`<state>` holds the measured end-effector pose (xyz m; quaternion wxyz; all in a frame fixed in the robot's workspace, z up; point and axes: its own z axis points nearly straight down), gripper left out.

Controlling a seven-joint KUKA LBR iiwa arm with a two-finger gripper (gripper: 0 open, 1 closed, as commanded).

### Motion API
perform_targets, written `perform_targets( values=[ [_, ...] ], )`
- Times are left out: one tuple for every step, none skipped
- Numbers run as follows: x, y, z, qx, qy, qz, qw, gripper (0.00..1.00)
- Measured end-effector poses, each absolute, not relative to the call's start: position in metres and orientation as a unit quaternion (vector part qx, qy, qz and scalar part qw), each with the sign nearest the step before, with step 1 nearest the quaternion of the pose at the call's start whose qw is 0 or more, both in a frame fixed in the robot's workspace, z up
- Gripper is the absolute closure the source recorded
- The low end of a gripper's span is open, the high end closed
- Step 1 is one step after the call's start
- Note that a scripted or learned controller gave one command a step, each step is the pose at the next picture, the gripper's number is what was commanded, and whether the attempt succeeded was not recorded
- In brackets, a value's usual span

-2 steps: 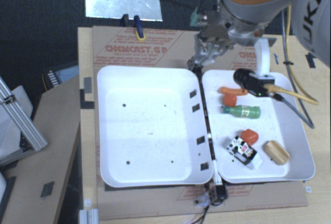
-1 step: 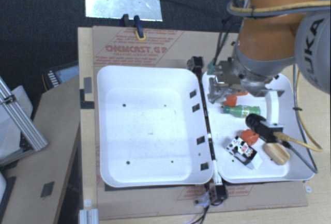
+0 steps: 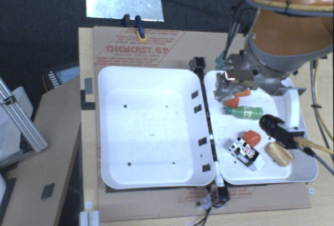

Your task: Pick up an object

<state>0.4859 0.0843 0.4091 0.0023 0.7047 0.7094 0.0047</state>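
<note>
1. We see the gripper [image 3: 228,90] low over the right bin [image 3: 308,167], at about 11 o'clock from that bin's middle, close to the wall it shares with the left bin [image 3: 148,126].
2. The arm [image 3: 292,11], grey with a broad orange band, comes in from 2 o'clock and covers the right bin's far corner.
3. We cannot tell how far the gripper is open, nor whether it has hold of anything; its tip is blurred and partly hidden by its own body.
4. An orange piece [image 3: 233,100] lies right under the gripper tip, at its 5 o'clock; we cannot say whether the two touch.
5. A green bottle [image 3: 245,112] lies on its side just beside the orange piece, at that piece's 5 o'clock.
6. A red piece [image 3: 252,137] sits near the bin's middle, at 6 o'clock from the bottle.
7. A black-and-white box [image 3: 244,152] lies just beside the red piece, at its 7 o'clock.
8. A tan wooden piece [image 3: 278,155] rests at 4 o'clock from the red piece, near the bin's near wall.
9. Both bins stand on a cardboard sheet [image 3: 151,45], with the left bin at 9 o'clock from the right one.
</note>
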Motion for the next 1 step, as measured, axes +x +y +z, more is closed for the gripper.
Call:
perform_targets(
  values=[
    [0.4868,0.1296,0.4477,0.704,0.71,0.0032,0.001,1.0]
  ],
)
